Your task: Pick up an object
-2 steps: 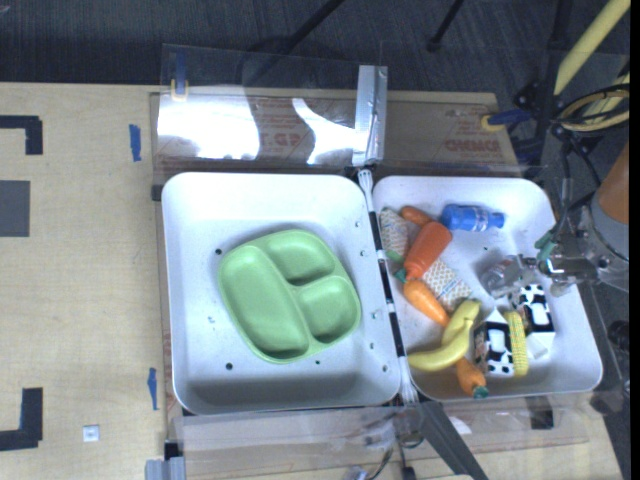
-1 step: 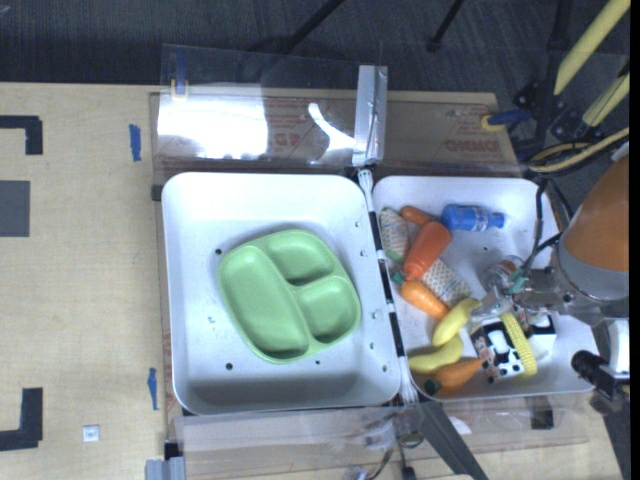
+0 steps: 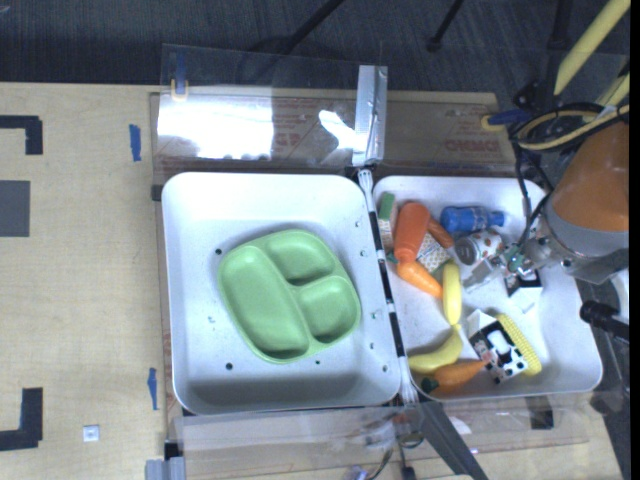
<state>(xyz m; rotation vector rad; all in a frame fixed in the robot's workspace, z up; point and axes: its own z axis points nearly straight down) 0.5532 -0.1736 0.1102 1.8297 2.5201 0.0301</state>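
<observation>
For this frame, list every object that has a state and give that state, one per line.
Green three-compartment plastic plate: flat in left white bin, nothing on it.
Orange toy carrot: lying in right white bin.
Yellow toy banana: lying, untouched.
Blue bottle: on its side.
Gripper: low over right bin.

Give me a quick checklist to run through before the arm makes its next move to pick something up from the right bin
1. Objects available in the right bin: ok. A banana, a carrot, a blue bottle and a corn cob lie there.
2. Gripper over the right bin: ok, it sits above the bin's upper right part.
3. Finger state: cannot tell, the view is too small and cluttered there.
4. Anything held: cannot tell, nothing is plainly seen between the fingers.
5. Target standing apart: not ok, the items are crowded, several touching or overlapping.
6. Left bin contents: ok, the green divided plate lies flat in its middle.
</observation>
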